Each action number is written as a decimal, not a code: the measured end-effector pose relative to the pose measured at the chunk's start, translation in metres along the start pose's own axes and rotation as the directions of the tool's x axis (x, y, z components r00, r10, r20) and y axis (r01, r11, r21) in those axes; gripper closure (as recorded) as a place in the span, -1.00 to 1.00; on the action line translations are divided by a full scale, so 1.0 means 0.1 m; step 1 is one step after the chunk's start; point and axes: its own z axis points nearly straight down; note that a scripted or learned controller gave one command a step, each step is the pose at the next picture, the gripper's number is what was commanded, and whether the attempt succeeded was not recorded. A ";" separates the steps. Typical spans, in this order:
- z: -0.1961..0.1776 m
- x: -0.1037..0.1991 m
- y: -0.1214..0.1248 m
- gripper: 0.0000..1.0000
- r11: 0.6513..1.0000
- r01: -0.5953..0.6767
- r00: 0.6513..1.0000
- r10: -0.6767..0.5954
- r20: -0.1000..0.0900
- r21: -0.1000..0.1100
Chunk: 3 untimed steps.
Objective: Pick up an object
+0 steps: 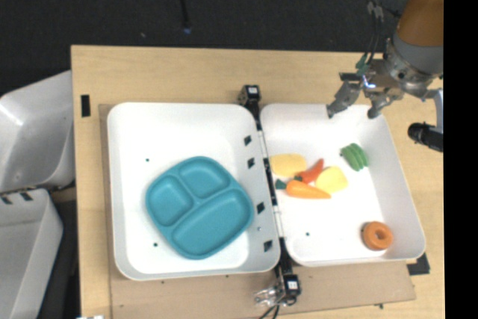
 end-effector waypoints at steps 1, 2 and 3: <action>-0.08 0.00 0.02 -1.00 1.000 0.002 1.000 -0.002 0.001 -0.013; 0.34 -0.02 0.03 -1.00 1.000 0.002 1.000 -0.002 0.003 -0.010; 0.78 -0.10 0.05 -1.00 1.000 0.000 1.000 0.000 0.003 -0.009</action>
